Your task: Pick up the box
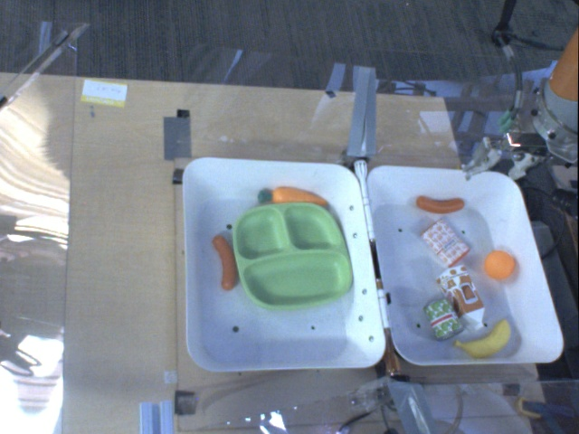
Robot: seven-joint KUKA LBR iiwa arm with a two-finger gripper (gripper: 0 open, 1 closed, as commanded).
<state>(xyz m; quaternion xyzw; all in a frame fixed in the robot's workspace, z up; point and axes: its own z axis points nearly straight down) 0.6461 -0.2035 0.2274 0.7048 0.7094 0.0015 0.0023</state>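
The green three-compartment plastic tray (292, 255) sits in the left shallow white bin (204, 333) — the small patterned carton box (445, 241) lies in the right shallow white bin (534, 328), behind the yellow toy banana (485, 341).

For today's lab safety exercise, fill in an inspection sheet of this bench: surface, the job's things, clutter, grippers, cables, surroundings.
Surface: wooden bench bearing left bin and right bin, side by side.
Job's things: checkered box lying in the right bin, untouched.
Clutter: right bin also holds sausage, orange, banana, carton, small can; left bin holds green divided tray, carrot, second sausage.
Grippers: gripper above the right bin's far edge, blurred; fingers unclear.
Cables: nothing seen.
Surroundings: dark floor, yellow label on bench.
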